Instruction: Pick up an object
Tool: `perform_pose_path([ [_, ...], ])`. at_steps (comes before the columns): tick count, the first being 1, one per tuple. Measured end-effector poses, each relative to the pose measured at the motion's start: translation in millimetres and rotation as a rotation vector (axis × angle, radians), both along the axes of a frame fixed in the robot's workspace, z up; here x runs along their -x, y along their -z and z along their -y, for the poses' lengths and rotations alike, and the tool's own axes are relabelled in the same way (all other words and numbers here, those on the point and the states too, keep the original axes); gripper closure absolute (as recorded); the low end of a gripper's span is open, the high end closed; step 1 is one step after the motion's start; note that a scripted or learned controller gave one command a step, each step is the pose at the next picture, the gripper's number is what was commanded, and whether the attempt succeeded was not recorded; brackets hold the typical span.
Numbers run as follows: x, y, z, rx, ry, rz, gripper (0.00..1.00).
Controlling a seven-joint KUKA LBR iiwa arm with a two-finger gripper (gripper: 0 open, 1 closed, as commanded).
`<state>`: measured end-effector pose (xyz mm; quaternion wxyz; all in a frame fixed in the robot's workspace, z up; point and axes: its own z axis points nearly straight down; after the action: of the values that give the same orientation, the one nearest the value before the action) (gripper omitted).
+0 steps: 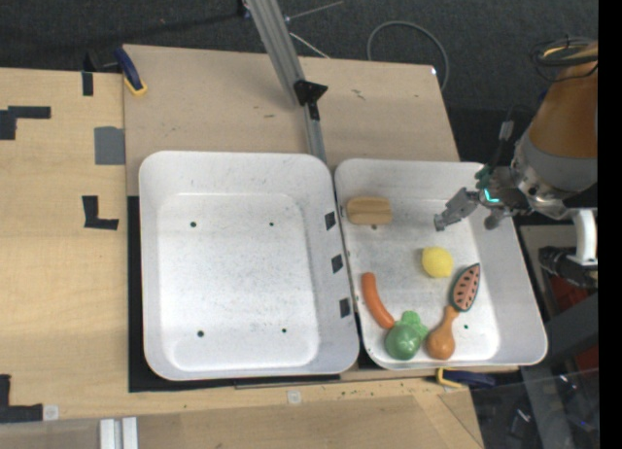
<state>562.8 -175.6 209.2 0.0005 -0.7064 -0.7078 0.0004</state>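
A: Where does the grey two-finger gripper [468,208] hang?

B: Over the right white bin [512,332], near its upper right corner, fingers spread apart with nothing between them.

A: Nearest candidate?

B: I'd say the round yellow lemon-like toy [437,261], just below and slightly left of the fingertips. The tan bread-shaped block [369,211] lies further left, long axis across the bin.
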Motion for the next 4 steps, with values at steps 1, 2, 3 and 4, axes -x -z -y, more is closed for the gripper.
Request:
perform_pose_path([
  [1,6.2,45.5,-4.4,0.0,0.001,-0.005,0.0],
  [2,5.4,109.3,-2.5,-0.001,0.001,-0.007,0.0],
  [3,5.4,120.4,-2.8,0.001,0.001,0.0,0.0],
  [4,5.3,110.1,-3.4,0.001,0.0,0.0,1.0],
])
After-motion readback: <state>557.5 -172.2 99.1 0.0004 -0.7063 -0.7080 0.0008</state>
